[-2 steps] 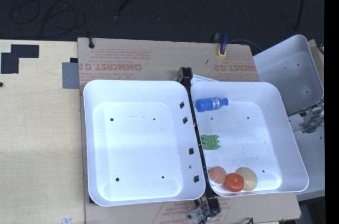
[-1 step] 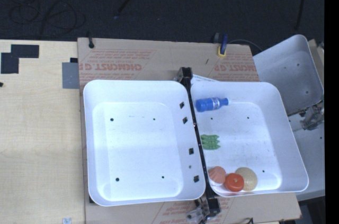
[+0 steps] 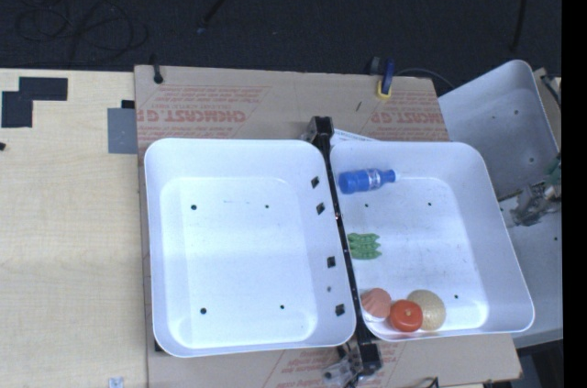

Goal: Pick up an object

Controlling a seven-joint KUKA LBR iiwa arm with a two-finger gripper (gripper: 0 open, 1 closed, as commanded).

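A: Where did the pickable things lie?
B: In the right bin (image 3: 477, 194): a blue bottle (image 3: 366, 181) at its far left corner, long axis crosswise; a green pod (image 3: 364, 246) by the left wall; a red tomato (image 3: 405, 315) at the near edge.
A: And the fingers?
B: I couldn't tell.

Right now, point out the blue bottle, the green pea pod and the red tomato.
blue bottle (image 3: 365, 181): camera view, middle of its body.
green pea pod (image 3: 364, 246): camera view, centre of the pod.
red tomato (image 3: 405, 315): camera view, top of its round face.
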